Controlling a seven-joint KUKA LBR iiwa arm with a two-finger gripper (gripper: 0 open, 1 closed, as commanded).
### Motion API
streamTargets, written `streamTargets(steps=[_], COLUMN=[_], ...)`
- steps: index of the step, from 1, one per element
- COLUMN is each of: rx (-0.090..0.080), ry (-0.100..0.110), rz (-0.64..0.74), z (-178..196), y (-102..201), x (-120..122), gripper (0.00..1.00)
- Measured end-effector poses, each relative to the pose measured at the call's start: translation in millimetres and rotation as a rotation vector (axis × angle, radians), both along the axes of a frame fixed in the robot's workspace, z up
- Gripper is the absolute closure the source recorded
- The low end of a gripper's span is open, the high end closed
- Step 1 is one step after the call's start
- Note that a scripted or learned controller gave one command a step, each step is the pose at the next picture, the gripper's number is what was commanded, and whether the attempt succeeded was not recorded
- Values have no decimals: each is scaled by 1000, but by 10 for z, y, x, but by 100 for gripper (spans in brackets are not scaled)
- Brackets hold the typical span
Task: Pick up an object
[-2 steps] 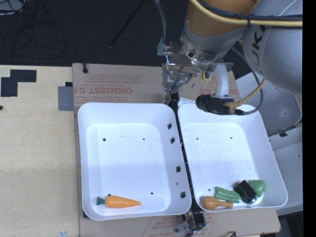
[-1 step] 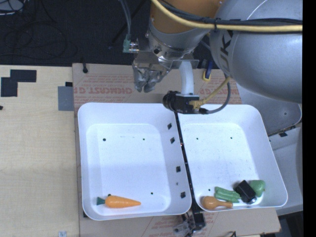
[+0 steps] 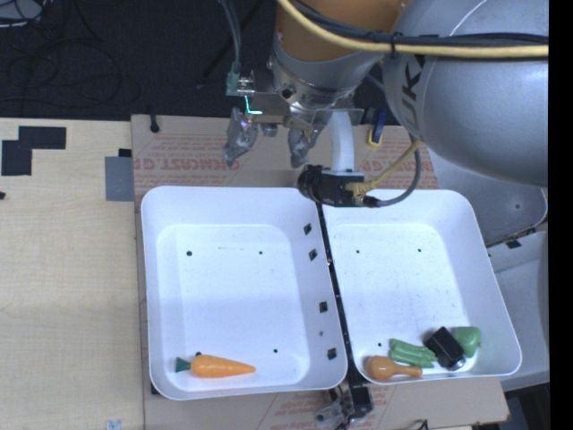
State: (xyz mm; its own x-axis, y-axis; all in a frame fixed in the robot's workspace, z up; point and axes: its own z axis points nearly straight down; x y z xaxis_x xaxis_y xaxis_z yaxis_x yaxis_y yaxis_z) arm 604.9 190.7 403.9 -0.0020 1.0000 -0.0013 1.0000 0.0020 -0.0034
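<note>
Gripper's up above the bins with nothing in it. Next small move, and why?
Probably bring the gripper toward the near end of the left white bin and begin lowering over the orange toy carrot. Its fingers stand apart and empty, high above the far rim, and the carrot lies alone there, while the toys in the right bin are bunched together.

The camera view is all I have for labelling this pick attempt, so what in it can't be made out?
- Black object in the right bin: too small and dark to identify, and it hides part of the green pieces beside it.
- Arm: cut off by the top and right edges.
- Small item below the bins: dark, cropped by the bottom edge.
- Carrot in the left bin: leaf end too small to detail.
</note>
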Motion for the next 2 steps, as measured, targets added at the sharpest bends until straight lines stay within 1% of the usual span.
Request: streamTargets(steps=[1,2], rx=[-1,2], ry=[3,-3], rz=[3,3], z=[95,422], y=[2,551], x=[1,-68], gripper=[100,100])
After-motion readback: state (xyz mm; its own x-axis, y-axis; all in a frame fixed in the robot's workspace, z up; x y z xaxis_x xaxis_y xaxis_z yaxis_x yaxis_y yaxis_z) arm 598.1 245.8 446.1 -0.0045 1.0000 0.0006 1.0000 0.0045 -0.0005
